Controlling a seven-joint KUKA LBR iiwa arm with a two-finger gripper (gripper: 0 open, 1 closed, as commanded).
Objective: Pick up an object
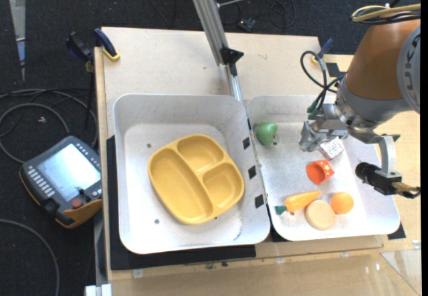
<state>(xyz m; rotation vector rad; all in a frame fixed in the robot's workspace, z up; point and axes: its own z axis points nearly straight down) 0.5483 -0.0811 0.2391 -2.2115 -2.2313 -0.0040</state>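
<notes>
Camera view gives us the gripper (pixel 313 135) low over the right bin (pixel 388 224), at its upper middle; we cannot tell its state from this angle. Just beside it to the right lies a small white and red box (pixel 332 148), with an orange cup (pixel 319 171) just below. A green pear (pixel 267 132) sits to the gripper's left, near the divide. Along the bin's lower edge we see a carrot (pixel 301 201), a cream ball (pixel 320 215) and an orange (pixel 342 202). The left bin (pixel 130 154) holds a yellow divided plate (pixel 195 177).

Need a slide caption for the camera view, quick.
Hand above right bin near orange cup; yellow tray in left bin.
</notes>
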